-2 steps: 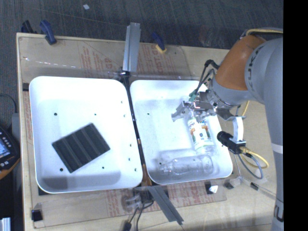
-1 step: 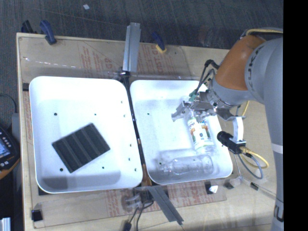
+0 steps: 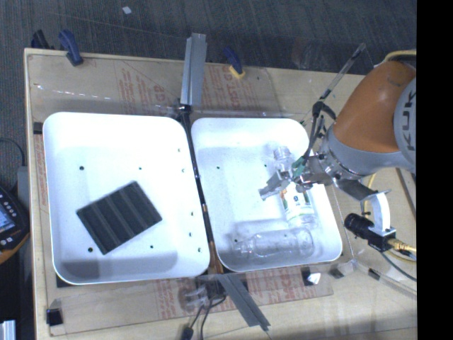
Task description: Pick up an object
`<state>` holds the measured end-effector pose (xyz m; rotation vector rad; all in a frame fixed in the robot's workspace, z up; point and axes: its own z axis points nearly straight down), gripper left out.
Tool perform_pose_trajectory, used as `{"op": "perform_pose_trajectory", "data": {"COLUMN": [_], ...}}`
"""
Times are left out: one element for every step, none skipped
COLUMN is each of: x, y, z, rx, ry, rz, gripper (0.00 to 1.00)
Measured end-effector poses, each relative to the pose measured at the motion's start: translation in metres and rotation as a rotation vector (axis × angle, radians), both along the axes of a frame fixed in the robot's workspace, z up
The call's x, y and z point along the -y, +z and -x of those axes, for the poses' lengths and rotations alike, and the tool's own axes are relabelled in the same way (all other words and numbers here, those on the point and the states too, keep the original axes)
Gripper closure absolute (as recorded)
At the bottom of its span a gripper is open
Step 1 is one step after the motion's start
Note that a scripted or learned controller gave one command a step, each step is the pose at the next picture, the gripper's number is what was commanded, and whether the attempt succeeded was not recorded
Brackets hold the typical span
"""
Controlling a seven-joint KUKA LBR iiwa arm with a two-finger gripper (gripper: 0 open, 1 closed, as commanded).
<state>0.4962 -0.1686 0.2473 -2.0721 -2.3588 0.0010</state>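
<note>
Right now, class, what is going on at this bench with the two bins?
A grey and orange robot arm reaches in from the right and has its gripper low in the right bin, over a small clear bottle. A larger clear bottle lies near that bin's front wall. A dark ridged panel lies flat in the left bin.

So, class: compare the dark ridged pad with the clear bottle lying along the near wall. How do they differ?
The ridged pad is dark, opaque and flat; the clear bottle is see-through and rounded. The pad lies in the left bin, the bottle in the right bin. Both rest untouched.
</note>
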Motion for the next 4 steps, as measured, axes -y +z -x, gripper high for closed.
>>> {"op": "perform_pose_trajectory", "data": {"x": [0.002, 0.04, 0.037, 0.036], "y": [-0.051, -0.085, -0.051, -0.082], "z": [0.019, -0.046, -0.065, -0.071], "rx": [0.0, -0.002, -0.001, -0.003], "ry": [-0.102, -0.278, -0.248, -0.146], "rz": [0.001, 0.001, 0.0, -0.001], "gripper": [0.0, 0.0, 0.0, 0.0]}}
